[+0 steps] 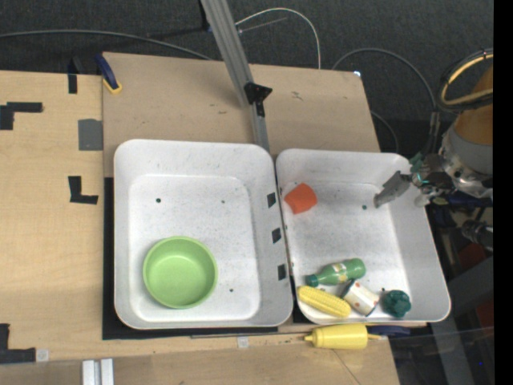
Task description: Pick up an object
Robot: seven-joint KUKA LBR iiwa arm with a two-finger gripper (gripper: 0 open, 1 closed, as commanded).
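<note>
My gripper (390, 191) hangs over the right bin's (417, 239) upper right corner, reaching in from the right edge of the view. An orange block (300, 198) lies near that bin's upper left, well to the left of the gripper. Along the bin's front edge sit a green bottle (336, 273), a yellow corn cob (323, 301), a small white can (361, 297) and a dark green object (395, 301). Nothing shows in the gripper.
The left bin (192, 175) holds a lime green bowl (180, 272) at its front left. A yellow bottle (341, 338) lies on the bench just outside the right bin's front edge. A grey pole (232, 46) rises behind the bins.
</note>
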